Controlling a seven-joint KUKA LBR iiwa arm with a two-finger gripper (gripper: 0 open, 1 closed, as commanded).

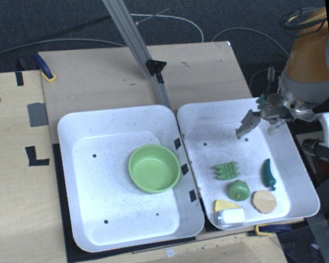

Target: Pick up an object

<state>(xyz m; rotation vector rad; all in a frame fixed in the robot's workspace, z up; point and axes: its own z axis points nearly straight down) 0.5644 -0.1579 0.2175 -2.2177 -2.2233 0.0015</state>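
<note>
We see the gripper (249, 127) over the right bin (211, 119), near its far right side; whether it is open or closed we cannot tell. The peas (226, 170), apple (239, 190), pepper (268, 173) and cheese (226, 205) lie nearer the front. A bowl (154, 168) sits in the left bin (91, 167).

You've got two white bins (73, 170), one green bowl (154, 168), and five small bits of toy food (239, 191) in the right one.
</note>
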